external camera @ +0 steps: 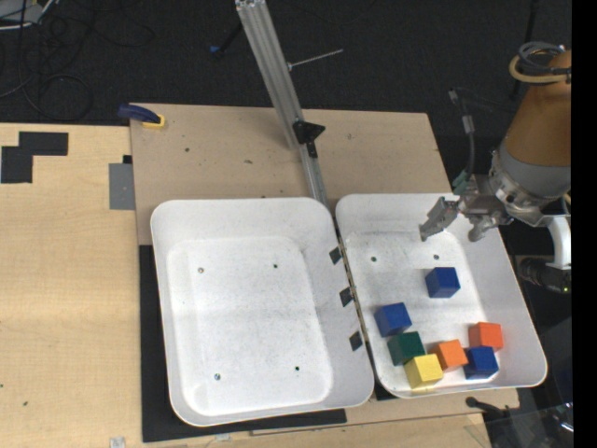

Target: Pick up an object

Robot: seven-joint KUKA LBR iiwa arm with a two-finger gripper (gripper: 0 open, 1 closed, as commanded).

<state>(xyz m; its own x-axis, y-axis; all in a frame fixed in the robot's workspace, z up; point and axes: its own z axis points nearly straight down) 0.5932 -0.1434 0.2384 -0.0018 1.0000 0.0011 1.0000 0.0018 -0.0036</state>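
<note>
Seven small blocks lie in the right-hand bin (522,306), and any of them would serve as the thing to be picked up. The lone blue block (442,282) sits nearest, just below the gripper (456,220) and a little toward the arm's side; nothing touches it. It is close to cubic, so no long axis can be named, and its edges are turned slightly askew to the bin wall. The gripper is seen spread apart with nothing between its fingers, hovering over the bin's upper part. For a clean grasp, the wrist should be turned so the fingers meet two opposite flat faces, then lowered straight down. Farther off, six more blocks are clustered along the bin's lower edge: blue (393,318), green (406,347), yellow (423,370), orange (451,354), blue (481,361) and red-orange (486,335); these are crowded and judged harder to take.
</note>
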